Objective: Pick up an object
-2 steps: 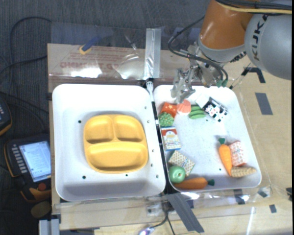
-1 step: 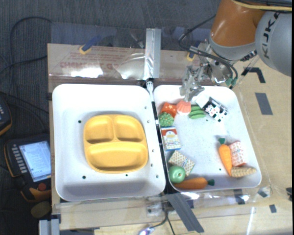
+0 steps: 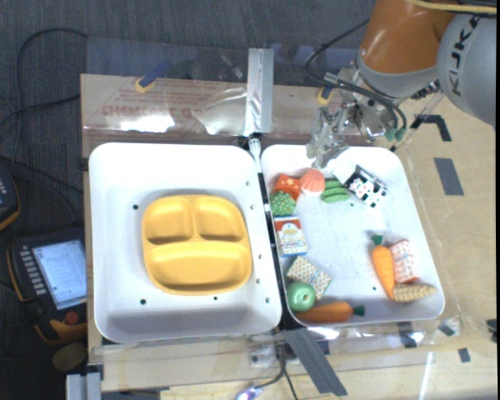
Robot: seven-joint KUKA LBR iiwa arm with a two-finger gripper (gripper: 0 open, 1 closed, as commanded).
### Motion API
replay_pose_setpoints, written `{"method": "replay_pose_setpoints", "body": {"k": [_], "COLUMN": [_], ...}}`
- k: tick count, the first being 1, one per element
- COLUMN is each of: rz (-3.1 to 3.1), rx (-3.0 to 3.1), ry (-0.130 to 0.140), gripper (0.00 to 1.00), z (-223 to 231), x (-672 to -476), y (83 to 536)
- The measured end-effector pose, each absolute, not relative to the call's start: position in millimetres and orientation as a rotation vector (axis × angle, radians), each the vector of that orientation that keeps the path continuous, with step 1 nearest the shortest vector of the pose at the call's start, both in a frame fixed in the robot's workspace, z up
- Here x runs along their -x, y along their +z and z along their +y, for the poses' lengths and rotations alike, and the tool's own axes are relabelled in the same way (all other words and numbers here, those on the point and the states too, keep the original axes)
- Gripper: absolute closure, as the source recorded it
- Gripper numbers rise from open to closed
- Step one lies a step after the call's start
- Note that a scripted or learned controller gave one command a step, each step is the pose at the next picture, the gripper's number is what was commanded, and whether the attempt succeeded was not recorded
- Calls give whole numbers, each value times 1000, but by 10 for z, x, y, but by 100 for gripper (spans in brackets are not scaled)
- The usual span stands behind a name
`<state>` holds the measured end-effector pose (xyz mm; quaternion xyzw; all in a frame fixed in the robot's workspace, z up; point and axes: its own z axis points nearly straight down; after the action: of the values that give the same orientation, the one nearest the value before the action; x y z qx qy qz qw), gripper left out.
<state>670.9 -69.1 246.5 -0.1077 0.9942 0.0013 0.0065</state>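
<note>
Readable text: one partial brand mark, little else.
You can read "KU" in dark letters on the grey arm (image 3: 477, 57), up and right of the gripper (image 3: 327, 150). Left of the gripper, red print runs across the brown board (image 3: 142, 107), too faint to make out.

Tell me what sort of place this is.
Probably a robotics lab bench: a KUKA arm reaches over two white bins, toy food fills one, and a teach pendant lies beside them on carpet.
</note>
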Motion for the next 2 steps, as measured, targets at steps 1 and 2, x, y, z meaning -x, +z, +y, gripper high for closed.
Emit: {"method": "replay_pose_setpoints", "body": {"k": [1,2], "rz": [3105,2981], "rx": [337,977], "ry": [6,-2], "gripper": [100,100], "z": [-677,-1411], "x": [-6721,-6693], "y": [2565,2416]}}
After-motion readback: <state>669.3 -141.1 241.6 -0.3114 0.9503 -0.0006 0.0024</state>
